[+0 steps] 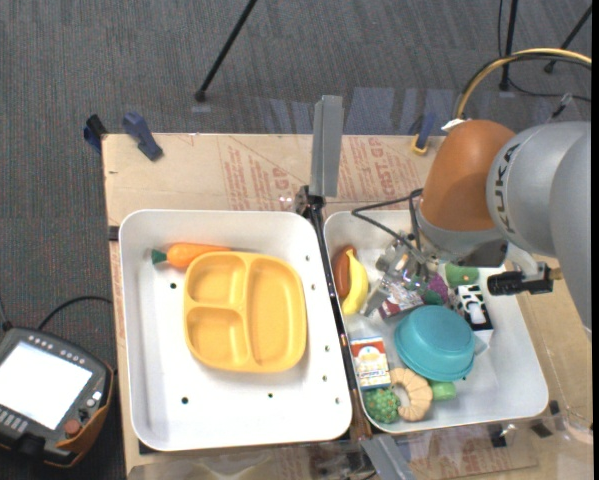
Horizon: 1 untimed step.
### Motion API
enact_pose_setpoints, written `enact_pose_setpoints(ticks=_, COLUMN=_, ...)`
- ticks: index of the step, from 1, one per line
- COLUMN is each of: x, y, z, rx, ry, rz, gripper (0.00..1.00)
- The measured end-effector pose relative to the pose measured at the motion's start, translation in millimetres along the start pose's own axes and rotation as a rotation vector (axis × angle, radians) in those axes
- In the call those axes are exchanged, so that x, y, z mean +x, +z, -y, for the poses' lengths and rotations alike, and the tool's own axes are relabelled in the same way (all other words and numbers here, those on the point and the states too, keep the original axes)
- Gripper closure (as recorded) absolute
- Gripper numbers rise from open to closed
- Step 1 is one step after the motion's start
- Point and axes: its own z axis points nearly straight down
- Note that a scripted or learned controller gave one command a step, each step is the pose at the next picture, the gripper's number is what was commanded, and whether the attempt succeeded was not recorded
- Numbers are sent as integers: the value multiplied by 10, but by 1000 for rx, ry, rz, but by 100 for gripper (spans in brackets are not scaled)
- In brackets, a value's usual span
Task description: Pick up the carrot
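The carrot (192,254) lies in the left bin (144,368), touching the far-left corner of the yellow divided plate (246,311). Well apart, the gripper (399,273) hangs over the right bin (519,388), near the banana (356,283) and teal bowl (435,342); its state I cannot tell.

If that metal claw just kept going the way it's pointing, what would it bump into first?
The gripper sits low in the right bin, aimed down and leftward. Likely it would first meet the clutter directly beneath it, beside the banana; depth is unclear. The carrot lies in the left bin.
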Motion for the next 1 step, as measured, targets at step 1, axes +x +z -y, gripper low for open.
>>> enact_pose_setpoints(ticks=1, x=653, y=-331, z=749, rx=0, ry=190, rz=0, gripper=0)
